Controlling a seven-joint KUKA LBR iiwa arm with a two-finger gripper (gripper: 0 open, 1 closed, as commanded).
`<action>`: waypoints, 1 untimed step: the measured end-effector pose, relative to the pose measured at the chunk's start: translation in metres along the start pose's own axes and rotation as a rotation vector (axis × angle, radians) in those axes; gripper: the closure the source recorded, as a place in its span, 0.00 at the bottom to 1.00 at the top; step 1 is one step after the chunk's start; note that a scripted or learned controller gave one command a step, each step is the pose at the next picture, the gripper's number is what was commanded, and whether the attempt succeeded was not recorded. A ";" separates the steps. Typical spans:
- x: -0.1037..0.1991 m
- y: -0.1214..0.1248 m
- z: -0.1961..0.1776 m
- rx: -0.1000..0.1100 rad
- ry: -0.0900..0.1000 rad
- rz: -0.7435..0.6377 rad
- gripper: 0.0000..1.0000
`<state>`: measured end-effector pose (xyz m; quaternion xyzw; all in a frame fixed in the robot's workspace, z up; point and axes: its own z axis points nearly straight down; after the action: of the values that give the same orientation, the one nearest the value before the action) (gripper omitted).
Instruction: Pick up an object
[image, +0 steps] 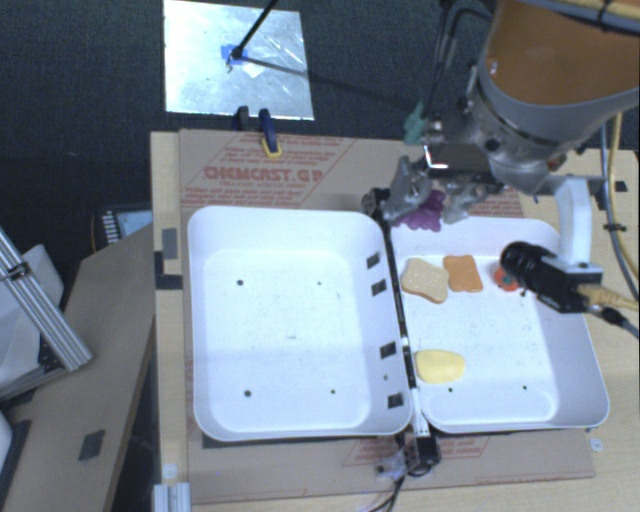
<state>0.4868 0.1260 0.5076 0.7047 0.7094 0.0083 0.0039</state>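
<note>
– Five pieces in the right bin (590, 400); nearest to the fingers (405, 197)?

– Purple cluster (430, 213), right between them, close to the bin's far wall. Looks like a toy bunch of grapes: light, probably rubbery, bumpy all over.

– Slippery?

– Likely not much. Lumpy enough to give the pads some purchase, but liable to roll or squirm if pinched off-centre. Best taken across the widest part of the bunch, not at the tapered end.

– And the gripper (432, 200) itself?

– Spread apart, one finger on each side of the purple cluster, seemingly touching or nearly so. Not visibly clamped on it; no sign of a lift. Hard to judge the contact from above at this slant.

– Further out from the fingers?

– Just nearer the camera, a tan bread-like slice (425, 280) and an orange piece (462, 272) side by side, touching or almost. Flat, thin, probably awkward to pinch off the floor. Off to the arm's side of those, a red piece (507, 280), half hidden behind a black cylinder (540, 273).

– Farthest?

– Yellow lump (439, 366), well apart from the fingers, by the divider toward the near edge. Beyond that divider, the left bin (290, 300).

– Verdict?

– Close evenly on the purple cluster, then lift straight; risk of pushing it against the wall.
</note>
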 end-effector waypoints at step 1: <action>-0.074 -0.002 0.076 0.021 -0.008 0.013 1.00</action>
<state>0.4864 0.0521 0.4314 0.7094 0.7048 -0.0021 -0.0006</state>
